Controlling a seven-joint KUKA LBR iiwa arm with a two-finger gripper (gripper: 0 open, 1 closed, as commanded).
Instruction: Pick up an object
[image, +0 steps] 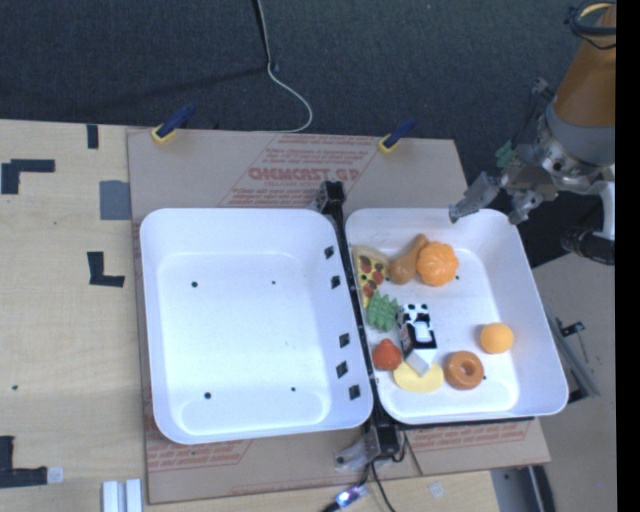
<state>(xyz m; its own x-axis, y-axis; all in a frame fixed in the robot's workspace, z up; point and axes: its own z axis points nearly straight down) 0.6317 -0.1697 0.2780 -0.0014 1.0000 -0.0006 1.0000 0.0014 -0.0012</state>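
Looking at where we're at: basically nothing's picked yet. Starting at the near edge of the right bin (535, 300), we've got a donut (464, 369) close to the near rim, with a yellow piece (418, 377) just beside it toward the divider and a red piece (387, 354) touching that one. A bit further in there's a small orange ball (496, 338) toward the bin's right side, sitting on its own, and a black-and-white toy (418, 327) next to a green thing (382, 312) by the divider. Further back again, a pizza slice (371, 270) lies along the divider, and a big orange (437, 264) sits mid-bin with a brown piece (406, 262) touching it. Everything is lying on the bin floor, so no object is lifted.

The left bin (240, 320) has only its own small dark dots showing.

Farthest away, the gripper (490, 195) hangs over the right bin's far right corner, above the rim and apart from all the objects. We honestly can't tell how its jaws stand from this angle; nothing is visibly between them.

So our read: the reach is barely begun. What's left is pretty much the whole job, meaning choosing a target, coming down on it, closing and lifting. The lone orange ball or the big orange look like the least crowded picks to us.
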